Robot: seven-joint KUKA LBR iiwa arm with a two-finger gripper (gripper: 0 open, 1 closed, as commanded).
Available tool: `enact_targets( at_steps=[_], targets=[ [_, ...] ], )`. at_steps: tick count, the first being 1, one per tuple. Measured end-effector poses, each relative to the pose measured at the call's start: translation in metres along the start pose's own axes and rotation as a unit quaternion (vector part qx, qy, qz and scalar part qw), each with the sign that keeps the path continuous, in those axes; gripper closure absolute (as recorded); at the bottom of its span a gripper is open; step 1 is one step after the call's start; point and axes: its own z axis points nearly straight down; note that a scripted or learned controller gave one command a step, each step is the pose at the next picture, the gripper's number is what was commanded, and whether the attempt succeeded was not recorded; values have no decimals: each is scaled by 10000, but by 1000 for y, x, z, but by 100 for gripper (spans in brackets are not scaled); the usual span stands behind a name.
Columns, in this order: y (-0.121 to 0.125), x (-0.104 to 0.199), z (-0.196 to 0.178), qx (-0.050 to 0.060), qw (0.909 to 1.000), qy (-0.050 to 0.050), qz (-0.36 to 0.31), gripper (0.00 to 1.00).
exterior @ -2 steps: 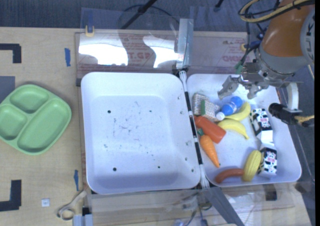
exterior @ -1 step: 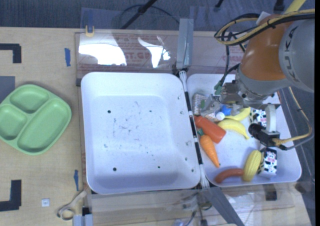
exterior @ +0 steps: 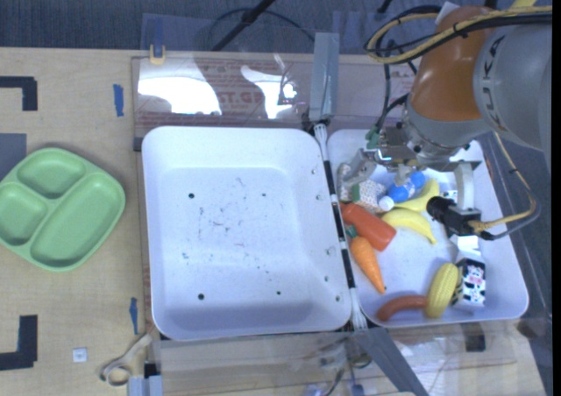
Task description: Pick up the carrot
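Tapered orange carrot (exterior: 367, 263) lying slantwise at the left wall of the right-hand glossy white plastic bin (exterior: 508, 285), just below a smooth red pepper (exterior: 369, 224), curved yellow banana (exterior: 414, 219) beside, metal gripper (exterior: 368, 162) hovering above, finger state impossible to tell.

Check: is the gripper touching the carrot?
Apart. In the camera view the gripper sits near the bin's top, and the carrot lies well below it, with a red toy between.

The wooden bench (exterior: 70, 79) bears two white bins: a left bin (exterior: 237, 228) and a right bin (exterior: 504, 285). A green divided plate (exterior: 57, 208) lies near its left edge.
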Motion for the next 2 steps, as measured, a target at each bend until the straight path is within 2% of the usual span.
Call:
enact_targets(
  at_steps=[1,2],
  targets=[
    [31,-2,0,4,9998,0,186,0],
    [37,16,0,-5,9998,-5,-197,0]
  ],
)
